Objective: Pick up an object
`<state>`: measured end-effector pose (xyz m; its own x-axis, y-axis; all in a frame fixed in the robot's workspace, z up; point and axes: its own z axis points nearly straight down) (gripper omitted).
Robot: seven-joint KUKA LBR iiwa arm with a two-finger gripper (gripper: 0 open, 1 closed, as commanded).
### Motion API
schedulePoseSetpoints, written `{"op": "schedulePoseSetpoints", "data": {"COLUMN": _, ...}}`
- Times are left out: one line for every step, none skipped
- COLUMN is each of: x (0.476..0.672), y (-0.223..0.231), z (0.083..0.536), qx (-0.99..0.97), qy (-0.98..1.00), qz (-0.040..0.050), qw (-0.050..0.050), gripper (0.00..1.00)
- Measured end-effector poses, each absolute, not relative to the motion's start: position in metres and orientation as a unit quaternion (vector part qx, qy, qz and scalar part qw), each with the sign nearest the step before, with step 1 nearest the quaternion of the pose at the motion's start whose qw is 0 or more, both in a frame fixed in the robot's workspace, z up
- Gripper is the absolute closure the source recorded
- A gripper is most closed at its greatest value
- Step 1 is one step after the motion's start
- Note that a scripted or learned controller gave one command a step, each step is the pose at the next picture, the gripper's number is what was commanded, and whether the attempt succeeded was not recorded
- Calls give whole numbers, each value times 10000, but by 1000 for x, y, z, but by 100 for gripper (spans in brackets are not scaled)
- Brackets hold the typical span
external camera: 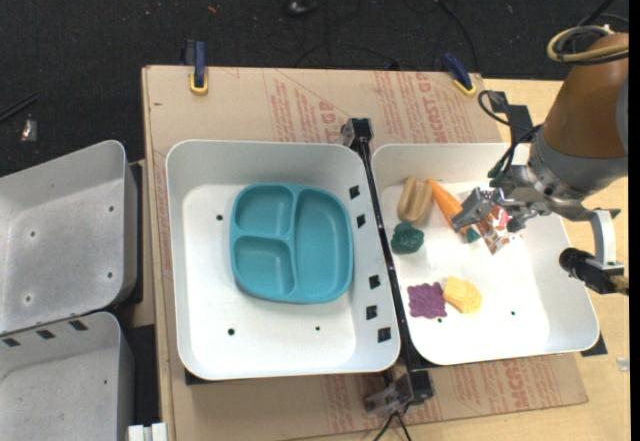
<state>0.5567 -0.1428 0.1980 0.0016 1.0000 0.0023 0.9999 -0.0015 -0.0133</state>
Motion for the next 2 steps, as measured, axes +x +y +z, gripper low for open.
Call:
{"op": "schedulePoseSetpoints", "data": {"x": 560, "y": -143, "z": 205, "qx": -7067, "qy": -7075, "qz": 1, "qw": 3, "gripper": 0}}
{"op": "schedulePoseSetpoints", "data": {"x": 556, "y": -139, "z": 161, "qx": -7074, "qy": -7068, "qz": 11, "qw": 15, "gripper": 0}}
